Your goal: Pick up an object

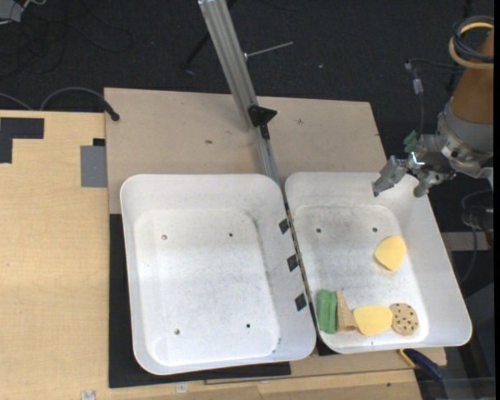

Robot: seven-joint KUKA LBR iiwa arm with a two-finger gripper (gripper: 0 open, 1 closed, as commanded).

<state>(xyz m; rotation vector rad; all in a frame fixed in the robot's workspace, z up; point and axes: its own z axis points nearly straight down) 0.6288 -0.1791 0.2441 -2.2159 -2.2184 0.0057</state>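
Observation:
In the right bin [425,223] lie several small items. A yellow piece [390,252] rests near its right side. Along the front wall sit a green piece [327,311], a tan slice [344,311], a second yellow piece [372,319] and a brown cookie [404,318]. My gripper [404,177] hangs above the bin's far right corner, its two fingers spread apart with nothing between them. It stands well above and behind the items.
The left bin [142,223] lies beside the right one, with black clips [288,244] along the shared wall. A slanted aluminium rail [233,65] rises behind the bins. Wooden tabletop spreads to the left.

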